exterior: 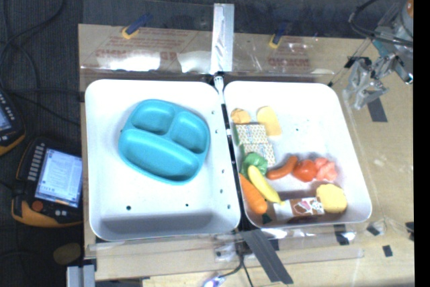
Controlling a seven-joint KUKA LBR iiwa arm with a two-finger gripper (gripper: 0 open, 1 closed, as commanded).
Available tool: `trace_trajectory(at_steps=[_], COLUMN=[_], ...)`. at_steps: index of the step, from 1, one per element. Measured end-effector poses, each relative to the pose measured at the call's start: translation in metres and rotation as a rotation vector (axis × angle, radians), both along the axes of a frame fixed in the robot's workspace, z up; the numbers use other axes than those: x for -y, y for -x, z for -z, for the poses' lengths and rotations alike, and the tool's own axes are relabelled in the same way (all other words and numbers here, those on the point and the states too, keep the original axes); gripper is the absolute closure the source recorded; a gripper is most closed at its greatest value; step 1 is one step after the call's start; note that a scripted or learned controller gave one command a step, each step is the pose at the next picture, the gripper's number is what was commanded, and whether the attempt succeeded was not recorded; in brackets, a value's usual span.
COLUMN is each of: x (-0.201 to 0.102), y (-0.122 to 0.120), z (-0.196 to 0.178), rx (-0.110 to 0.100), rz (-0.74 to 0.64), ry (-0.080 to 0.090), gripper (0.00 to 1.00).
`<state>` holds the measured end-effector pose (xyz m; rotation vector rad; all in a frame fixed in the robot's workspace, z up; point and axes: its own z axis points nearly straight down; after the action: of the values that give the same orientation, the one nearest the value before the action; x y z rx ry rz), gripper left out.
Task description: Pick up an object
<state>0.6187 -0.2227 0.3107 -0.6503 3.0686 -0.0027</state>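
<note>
Camera view: jaws (363,92) parted, empty.

In the left white bin (101,212), a turquoise divided plastic plate (164,139) fills the centre, leaving bare floor along the lower edge and in the corners. The right white bin (336,111) is open across its upper right. Its left side and lower part are crowded: a patterned box (255,139), a pale yellow block (269,120), a green pepper (254,161), a yellow banana (263,185), an orange carrot (253,197), a red sausage (282,167), a red tomato (304,171) and a yellow lemon (331,197) lie close together, many touching. The metal gripper (363,87) hangs outside the bin, near its upper right corner.
</note>
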Motion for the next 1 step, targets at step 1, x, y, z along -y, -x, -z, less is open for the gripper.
trace_trajectory(at_steps=[1], x=[0.0009], y=[-0.0458], z=[0.0159], rx=[-0.001], rz=[-0.122], ry=[0.0], gripper=[1.0])
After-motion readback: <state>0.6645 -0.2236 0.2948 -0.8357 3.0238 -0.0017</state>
